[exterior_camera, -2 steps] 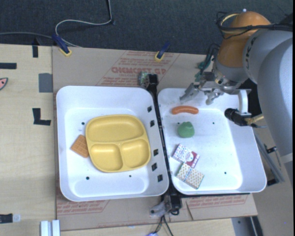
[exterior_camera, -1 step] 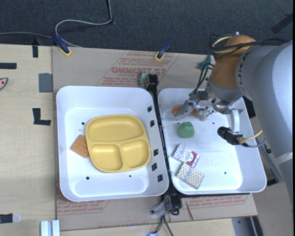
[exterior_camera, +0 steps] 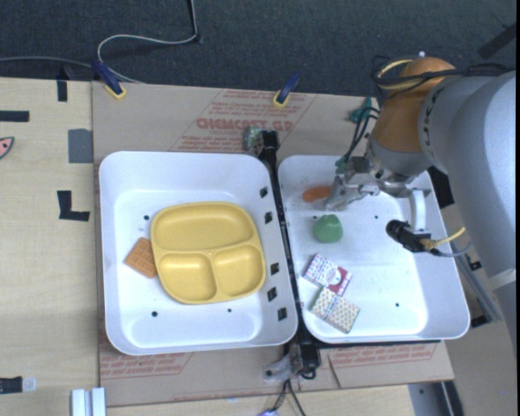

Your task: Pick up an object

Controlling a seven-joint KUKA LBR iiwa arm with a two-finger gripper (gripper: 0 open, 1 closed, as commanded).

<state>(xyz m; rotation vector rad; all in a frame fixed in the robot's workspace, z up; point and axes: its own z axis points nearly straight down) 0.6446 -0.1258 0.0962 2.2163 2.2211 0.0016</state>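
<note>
Camera view is showing the gripper (exterior_camera: pixel 341 194) hanging over the upper part of the right bin (exterior_camera: pixel 433 315), just beside an orange piece (exterior_camera: pixel 315 195); whether it is gripping anything cannot be told. A rounded green object (exterior_camera: pixel 328 229) is lying just below it, apart from two patterned flat packets (exterior_camera: pixel 330 291) nearer the lower rim. Smooth bare floor is stretching toward the right wall. A glossy yellow divided tray (exterior_camera: pixel 208 251) is sitting in the left bin (exterior_camera: pixel 121 189), partly covering a textured orange cracker-like square (exterior_camera: pixel 140 257).

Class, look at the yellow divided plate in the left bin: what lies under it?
An orange cracker-like square pokes out from under the yellow divided plate, at its left edge. Its covered part stays hidden.
</note>
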